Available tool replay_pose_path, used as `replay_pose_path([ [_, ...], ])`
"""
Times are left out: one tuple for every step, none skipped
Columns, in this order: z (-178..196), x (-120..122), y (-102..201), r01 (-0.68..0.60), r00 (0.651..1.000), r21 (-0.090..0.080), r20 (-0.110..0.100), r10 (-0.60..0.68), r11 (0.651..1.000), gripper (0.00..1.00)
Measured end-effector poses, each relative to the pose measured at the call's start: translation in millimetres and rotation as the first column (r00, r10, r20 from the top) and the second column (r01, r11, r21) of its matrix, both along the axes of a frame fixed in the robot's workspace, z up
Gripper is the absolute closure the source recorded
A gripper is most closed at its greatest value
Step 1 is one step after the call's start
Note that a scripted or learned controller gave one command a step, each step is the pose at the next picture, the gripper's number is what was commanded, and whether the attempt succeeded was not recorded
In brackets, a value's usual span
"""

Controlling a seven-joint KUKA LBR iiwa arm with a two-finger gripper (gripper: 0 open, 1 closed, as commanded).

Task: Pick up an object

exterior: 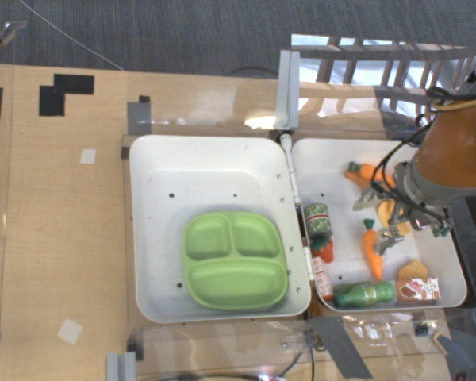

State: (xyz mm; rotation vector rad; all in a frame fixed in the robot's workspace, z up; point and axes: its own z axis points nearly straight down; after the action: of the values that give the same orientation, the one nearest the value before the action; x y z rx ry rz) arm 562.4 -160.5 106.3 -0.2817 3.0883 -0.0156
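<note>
While you view the wooden bench (55, 236) against dark carpet (143, 22), count two white bins (151, 181), one green tray (234, 260), two carrots (372, 254), one green bottle (365, 294). The gripper (385, 221) hangs with jaws apart just above one carrot in the right bin (333, 173).

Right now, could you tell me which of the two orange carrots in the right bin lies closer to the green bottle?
The carrot standing almost upright mid-bin, just under the gripper; its lower tip nearly reaches the green bottle. The other carrot lies near the bin's far wall.
</note>
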Motion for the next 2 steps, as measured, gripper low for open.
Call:
replay_pose_path([
  [-15.7, -16.6, 30.1, 0.049, 0.999, 0.007, -0.023, -0.049, 0.999, 0.00],
  [-17.7, 85.1, 23.4, -0.033, 0.999, 0.006, -0.028, 0.034, 0.999, 0.00],
])
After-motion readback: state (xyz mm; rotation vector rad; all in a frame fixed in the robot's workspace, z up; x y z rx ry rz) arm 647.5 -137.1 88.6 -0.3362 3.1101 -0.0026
